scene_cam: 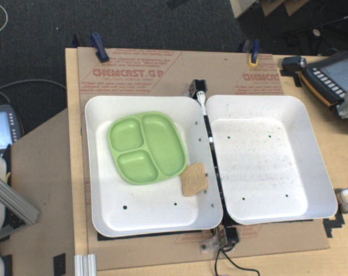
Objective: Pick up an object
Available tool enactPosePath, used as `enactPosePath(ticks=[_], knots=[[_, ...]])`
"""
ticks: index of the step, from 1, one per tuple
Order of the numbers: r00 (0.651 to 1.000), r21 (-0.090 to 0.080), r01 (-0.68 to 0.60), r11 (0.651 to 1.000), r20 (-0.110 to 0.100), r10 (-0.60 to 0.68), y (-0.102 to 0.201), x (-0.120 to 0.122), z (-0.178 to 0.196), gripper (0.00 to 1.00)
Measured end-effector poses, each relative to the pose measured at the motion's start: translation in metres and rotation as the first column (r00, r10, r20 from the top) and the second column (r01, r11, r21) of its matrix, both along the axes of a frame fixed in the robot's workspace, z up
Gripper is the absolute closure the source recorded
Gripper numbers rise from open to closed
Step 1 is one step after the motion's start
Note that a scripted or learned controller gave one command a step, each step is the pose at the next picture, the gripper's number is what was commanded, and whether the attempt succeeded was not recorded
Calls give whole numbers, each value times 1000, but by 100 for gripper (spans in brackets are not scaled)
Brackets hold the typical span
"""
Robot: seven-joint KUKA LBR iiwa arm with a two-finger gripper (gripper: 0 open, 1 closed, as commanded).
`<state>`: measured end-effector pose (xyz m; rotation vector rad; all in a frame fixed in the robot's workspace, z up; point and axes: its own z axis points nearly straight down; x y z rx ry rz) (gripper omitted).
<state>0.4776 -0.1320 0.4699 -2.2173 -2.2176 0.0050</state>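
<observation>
A light green plate with three compartments (147,148) lies in the left white bin (104,206), toward its upper middle. A tan, roughly square sponge-like piece (194,179) rests just off the plate's lower right edge, close to the bin's right wall. The right white bin (266,154) holds only small dark specks.
Both bins sit on a brown board (133,68) held by blue and yellow clamps at its far edge. A black bar (210,148) runs between the bins. A handheld controller (326,79) lies at the upper right, and cables trail at the bottom.
</observation>
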Motion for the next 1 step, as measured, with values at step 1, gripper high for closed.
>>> enactPosePath(ticks=[1], knots=[[1000,2,-3,1000,-7,3,36,1,-113,100]])
